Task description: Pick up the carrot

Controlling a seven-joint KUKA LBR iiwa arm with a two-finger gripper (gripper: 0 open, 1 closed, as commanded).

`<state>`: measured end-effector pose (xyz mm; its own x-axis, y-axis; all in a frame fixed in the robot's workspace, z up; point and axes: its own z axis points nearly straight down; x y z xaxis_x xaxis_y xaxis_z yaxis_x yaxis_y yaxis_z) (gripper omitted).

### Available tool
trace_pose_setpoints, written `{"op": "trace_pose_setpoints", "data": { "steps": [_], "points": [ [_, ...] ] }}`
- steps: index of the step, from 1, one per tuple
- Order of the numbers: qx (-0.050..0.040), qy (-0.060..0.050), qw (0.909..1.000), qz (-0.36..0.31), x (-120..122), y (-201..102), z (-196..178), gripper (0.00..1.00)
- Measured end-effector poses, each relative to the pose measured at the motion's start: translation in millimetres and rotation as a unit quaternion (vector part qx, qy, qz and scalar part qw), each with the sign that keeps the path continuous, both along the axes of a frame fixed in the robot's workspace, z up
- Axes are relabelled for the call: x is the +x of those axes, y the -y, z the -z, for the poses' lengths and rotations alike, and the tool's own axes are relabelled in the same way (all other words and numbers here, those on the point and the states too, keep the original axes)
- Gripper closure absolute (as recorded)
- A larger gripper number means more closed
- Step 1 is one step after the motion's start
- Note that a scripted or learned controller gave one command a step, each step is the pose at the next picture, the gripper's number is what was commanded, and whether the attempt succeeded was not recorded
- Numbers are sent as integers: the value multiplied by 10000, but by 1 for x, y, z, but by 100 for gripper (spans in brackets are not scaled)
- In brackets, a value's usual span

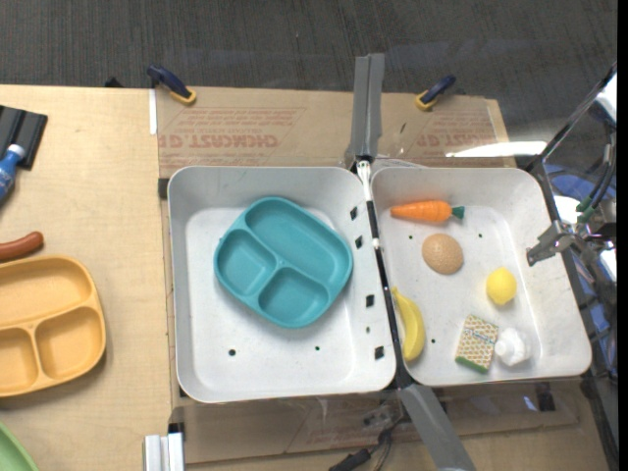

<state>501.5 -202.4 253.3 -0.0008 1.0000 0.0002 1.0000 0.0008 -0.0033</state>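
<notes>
On the bench at far left lie an orange divided tray and a sausage. Cardboard behind the bins bears reversed red print, too blurred to read. The left bin holds a teal divided plate. The right bin holds the carrot at its far left corner, then an egg, banana, printed packet and lemon. Whether the gripper is wide or narrow cannot be told.
</notes>
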Motion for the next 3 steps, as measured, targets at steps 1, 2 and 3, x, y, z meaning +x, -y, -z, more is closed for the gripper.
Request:
{"op": "trace_pose_setpoints", "data": {
  "steps": [1,2,3],
  "points": [
    [-5,12,9997,-238,43,-78,-7,0],
    [0,2,9936,-1134,106,-108,100,0],
    [-6,21,9794,-2019,144,-93,133,0]
  ]
}}
